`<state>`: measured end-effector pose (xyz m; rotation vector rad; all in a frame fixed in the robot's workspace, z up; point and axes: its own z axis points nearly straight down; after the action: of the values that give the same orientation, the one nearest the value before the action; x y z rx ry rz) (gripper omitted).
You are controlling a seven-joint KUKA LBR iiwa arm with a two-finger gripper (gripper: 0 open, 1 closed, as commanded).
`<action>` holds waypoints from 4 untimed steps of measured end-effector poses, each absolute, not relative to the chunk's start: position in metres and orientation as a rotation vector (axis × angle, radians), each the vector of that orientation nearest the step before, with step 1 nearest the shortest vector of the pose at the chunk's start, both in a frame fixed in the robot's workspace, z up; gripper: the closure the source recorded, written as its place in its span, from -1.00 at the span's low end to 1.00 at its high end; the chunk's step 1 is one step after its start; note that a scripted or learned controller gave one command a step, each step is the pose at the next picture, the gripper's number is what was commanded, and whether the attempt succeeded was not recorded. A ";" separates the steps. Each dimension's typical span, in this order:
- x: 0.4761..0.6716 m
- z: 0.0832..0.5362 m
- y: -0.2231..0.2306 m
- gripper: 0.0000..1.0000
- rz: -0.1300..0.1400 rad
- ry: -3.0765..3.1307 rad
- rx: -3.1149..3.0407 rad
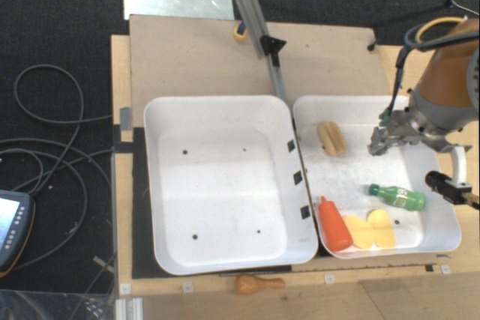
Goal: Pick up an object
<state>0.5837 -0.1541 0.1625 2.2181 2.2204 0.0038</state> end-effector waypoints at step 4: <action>0.609 0.258 -0.052 1.00 0.006 2.233 2.208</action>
<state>0.6094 -0.0517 0.2575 2.2077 2.2335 0.0059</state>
